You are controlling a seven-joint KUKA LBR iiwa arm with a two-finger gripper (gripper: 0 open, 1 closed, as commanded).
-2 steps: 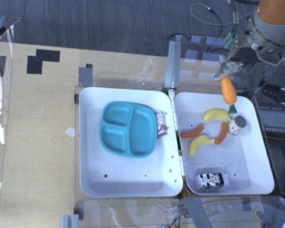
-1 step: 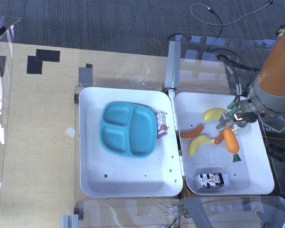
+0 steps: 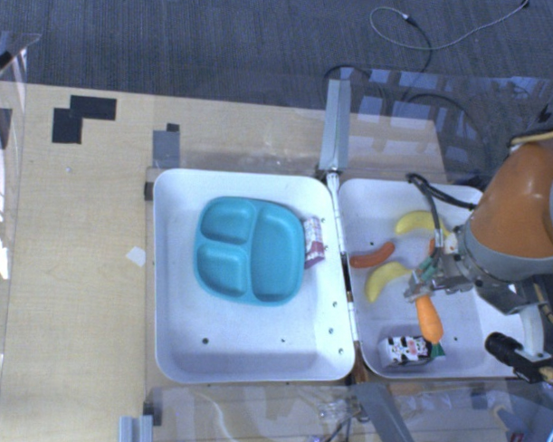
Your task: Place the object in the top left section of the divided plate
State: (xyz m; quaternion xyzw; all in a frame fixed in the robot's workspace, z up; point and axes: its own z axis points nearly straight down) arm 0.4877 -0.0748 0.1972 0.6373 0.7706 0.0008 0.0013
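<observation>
A: Setting — a robotics lab or test cell, not a home or kitchen.

B: Grounds?

A: A light wooden bench (image 3: 75, 281) with two shallow white bins (image 3: 253, 364) fixed side by side between metal brackets (image 3: 335, 118). Black tape marks (image 3: 81, 118) near the bench's far left corner. Clear guard panels along its left and far right edges.

B: Anything else?

A: Grey office carpet (image 3: 220, 32) beyond the far edge, a loose cable (image 3: 419, 30) lying on it. A grey and orange industrial arm (image 3: 521, 215) over the right bin. Toy food (image 3: 373, 256) in that bin.
</observation>
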